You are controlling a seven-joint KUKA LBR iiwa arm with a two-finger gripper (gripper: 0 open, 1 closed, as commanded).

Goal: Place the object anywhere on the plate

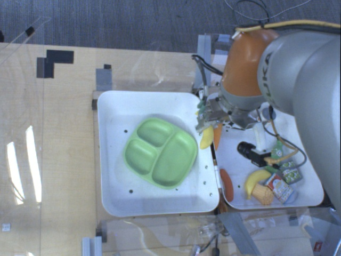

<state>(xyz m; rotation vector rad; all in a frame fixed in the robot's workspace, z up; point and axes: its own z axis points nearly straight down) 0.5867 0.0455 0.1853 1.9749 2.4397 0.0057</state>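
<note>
A green divided plate (161, 152) lies in the left white bin (114, 196). My gripper (206, 124) hangs over the rim between the two bins, just right of the plate's far right corner. It is shut on the top end of a small yellow object (206, 138), which hangs down from it above the left bin's right wall. An orange carrot-like piece (217, 134) sits right beside the yellow object, over the divider; whether it is also gripped is not clear.
The right bin (309, 196) holds a red sausage (226, 183) by its left wall, a banana (254, 180), a waffle cone (262, 195), a packet (281, 189) and green cartons (290, 173). My arm covers the right bin's far part.
</note>
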